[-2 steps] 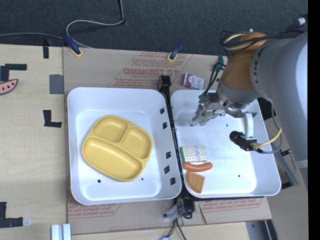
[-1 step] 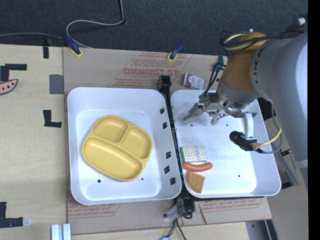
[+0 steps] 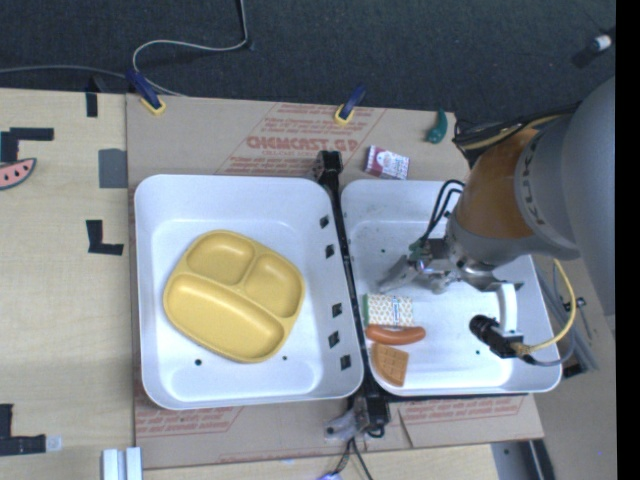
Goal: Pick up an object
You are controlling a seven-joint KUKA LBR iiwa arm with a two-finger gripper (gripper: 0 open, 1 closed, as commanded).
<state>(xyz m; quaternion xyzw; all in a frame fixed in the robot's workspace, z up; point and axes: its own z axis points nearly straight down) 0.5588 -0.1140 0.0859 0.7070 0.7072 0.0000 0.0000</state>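
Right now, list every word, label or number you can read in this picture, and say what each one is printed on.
"CHEMCAST GP": red print on the brown board behind the bins.
Smaller red lines under it: too blurred to read.
Red print along the board's front edge: too blurred to read.
Small red and white packet behind the right bin: print too small to read.
White and green packet in the right bin: print too small to read.

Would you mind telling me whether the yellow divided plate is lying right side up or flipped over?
Right side up: the yellow plate in the left bin shows its three hollow sections facing up.
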